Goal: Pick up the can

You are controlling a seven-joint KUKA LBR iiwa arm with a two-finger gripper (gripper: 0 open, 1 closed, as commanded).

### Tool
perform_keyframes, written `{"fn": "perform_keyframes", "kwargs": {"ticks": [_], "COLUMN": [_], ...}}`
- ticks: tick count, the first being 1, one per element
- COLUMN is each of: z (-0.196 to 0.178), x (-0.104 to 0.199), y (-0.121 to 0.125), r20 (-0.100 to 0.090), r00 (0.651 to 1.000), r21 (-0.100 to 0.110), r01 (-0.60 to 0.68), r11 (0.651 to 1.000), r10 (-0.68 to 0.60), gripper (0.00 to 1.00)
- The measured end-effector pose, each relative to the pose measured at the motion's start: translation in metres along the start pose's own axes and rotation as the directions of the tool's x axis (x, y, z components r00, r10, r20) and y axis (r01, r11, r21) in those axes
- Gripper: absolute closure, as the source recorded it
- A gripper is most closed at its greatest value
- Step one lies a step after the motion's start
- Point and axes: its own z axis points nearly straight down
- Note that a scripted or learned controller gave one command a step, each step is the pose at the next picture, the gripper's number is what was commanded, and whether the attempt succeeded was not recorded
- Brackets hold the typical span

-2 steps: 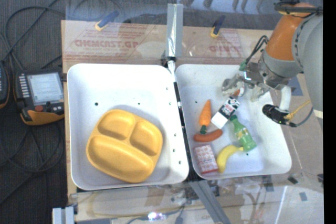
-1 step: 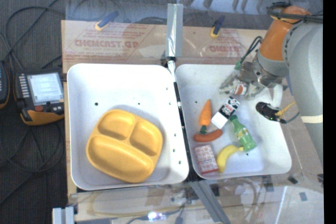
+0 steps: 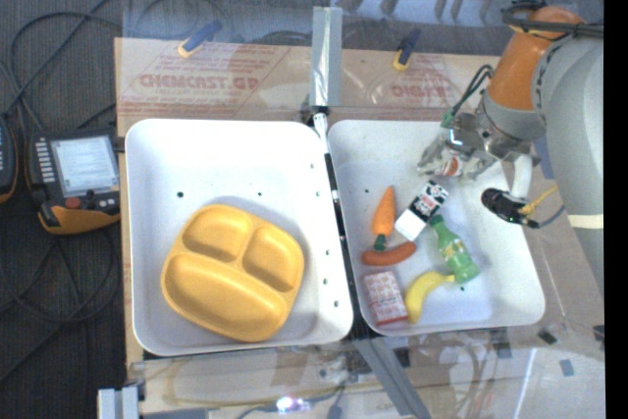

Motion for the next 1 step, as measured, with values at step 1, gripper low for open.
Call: {"fn": "perform_keyframes", "kwargs": {"ticks": [1], "z": [-0.1137], "x": [0.0540], "y": [-0.0151], "r20": [-0.005], "r00": [0.992], "r21": [-0.002], "r01": [-0.125], "r11": [0.992], "r10": [0.125], "gripper": [1.00]}}
